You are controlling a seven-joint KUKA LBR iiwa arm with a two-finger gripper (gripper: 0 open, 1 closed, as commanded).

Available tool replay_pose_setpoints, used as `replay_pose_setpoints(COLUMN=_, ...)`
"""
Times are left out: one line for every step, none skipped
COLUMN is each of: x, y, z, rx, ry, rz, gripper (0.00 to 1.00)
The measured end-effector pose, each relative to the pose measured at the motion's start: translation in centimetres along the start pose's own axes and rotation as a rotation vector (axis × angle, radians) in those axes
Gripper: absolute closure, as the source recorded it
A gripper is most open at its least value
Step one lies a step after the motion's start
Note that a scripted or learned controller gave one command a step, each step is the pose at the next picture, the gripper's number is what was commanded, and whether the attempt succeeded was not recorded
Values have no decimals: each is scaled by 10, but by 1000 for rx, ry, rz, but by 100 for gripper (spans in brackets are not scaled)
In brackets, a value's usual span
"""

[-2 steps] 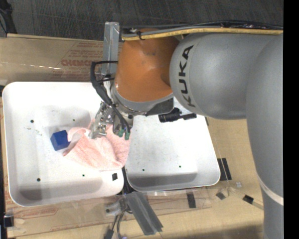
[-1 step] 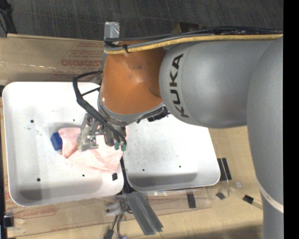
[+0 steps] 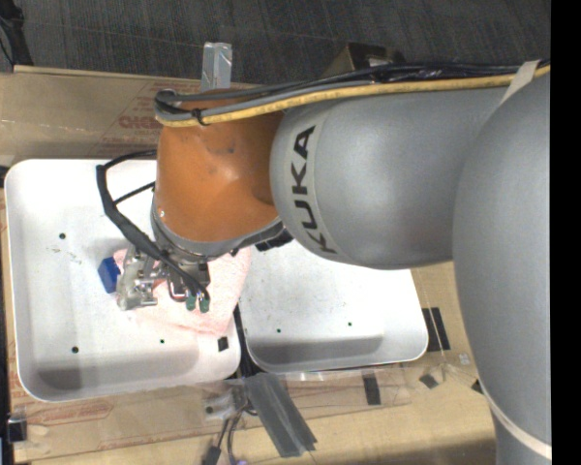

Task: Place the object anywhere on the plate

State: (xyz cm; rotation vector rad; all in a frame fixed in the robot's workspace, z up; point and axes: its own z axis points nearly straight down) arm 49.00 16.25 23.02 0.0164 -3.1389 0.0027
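The arm [image 3: 368, 182] reaches from the right across both bins, and its orange band [image 3: 213, 177] stands over the inner part of the left bin [image 3: 39, 260]. The gripper [image 3: 140, 284] hangs below the band, low over the floor of that bin, near the middle and toward the wall shared with the right bin [image 3: 329, 347]. A pink plate [image 3: 228, 284] lies on the left bin's floor against that shared wall; the wrist covers most of it, and its lower edge shows toward the bin's near corner. A small blue object [image 3: 107, 274] sits at the gripper's left side, touching it or just beside it, at the plate's left edge. Whether the object lies between the fingers, and whether the fingers are spread or closed, cannot be told: the metal parts overlap in this view. The low wrist position suits a grasp or a release at plate level; which of the two applies cannot be judged. The object appears slightly longer than wide, with its long axis running roughly from the bin's far wall toward its near wall, slightly tilted. No distinct front or end can be made out on it. A black cable [image 3: 111, 197] loops from the wrist over the bin's far part.
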Motion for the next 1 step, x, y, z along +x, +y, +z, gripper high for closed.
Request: replay_pose_setpoints(x=0, y=0, z=0, rx=0, ry=0, rz=0, gripper=0)
